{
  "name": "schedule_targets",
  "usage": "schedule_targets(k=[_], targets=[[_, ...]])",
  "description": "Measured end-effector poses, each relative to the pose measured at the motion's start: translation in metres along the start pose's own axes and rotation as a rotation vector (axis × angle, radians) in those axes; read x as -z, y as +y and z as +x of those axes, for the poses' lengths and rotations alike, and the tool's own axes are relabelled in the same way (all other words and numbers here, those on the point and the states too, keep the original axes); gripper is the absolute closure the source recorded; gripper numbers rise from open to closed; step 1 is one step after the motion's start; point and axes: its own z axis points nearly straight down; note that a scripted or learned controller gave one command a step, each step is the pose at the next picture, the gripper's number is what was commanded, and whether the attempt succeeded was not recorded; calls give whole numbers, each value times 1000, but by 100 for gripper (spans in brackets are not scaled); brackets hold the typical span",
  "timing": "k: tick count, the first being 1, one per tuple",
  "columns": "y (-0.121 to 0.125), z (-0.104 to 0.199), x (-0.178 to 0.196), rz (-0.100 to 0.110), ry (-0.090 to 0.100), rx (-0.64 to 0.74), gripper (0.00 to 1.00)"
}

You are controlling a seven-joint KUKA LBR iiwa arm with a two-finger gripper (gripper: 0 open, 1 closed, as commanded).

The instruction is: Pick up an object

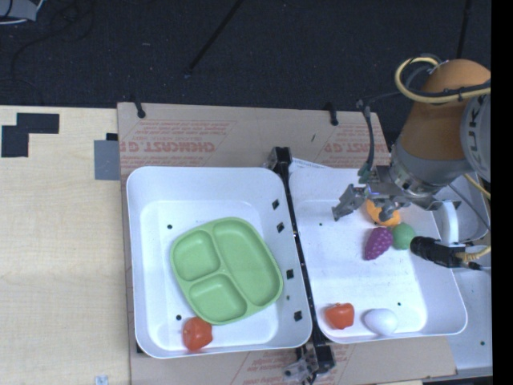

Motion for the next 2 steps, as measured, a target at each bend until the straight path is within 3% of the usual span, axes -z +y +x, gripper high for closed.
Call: schedule_targets(k=[1, 2], targets=[[3, 0, 7, -12, -1, 2, 0], [5, 6, -39, -9, -1, 1, 0]])
